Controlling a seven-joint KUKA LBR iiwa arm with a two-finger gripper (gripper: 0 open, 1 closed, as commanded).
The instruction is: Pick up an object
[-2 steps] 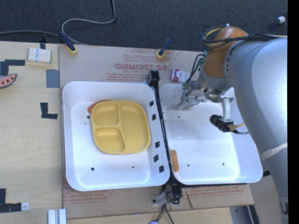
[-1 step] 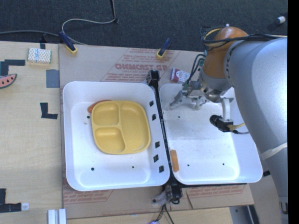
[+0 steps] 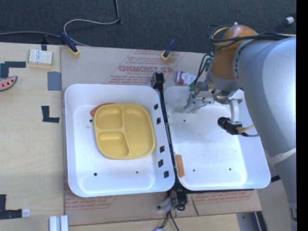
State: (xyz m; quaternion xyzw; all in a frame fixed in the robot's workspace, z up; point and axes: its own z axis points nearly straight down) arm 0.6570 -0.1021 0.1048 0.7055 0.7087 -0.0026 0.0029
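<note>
Search is the step you're in: the gripper (image 3: 191, 103) hangs over the back of the right bin (image 3: 250, 174), and whether it's open or closed you can't tell. An orange piece (image 3: 179, 165) lies at that bin's front left edge; the yellow tray (image 3: 125, 131) sits in the left bin (image 3: 82, 177). Next, you'd likely steer toward the orange piece.

- You see the end effector (image 3: 191, 104) low over the right shallow white plastic bin (image 3: 219, 172), near its far left corner.
- A yellow three-compartment plastic tray (image 3: 124, 130) lies in the left white bin (image 3: 79, 177).
- A small orange piece (image 3: 179, 165) rests at the right bin's left edge.
</note>
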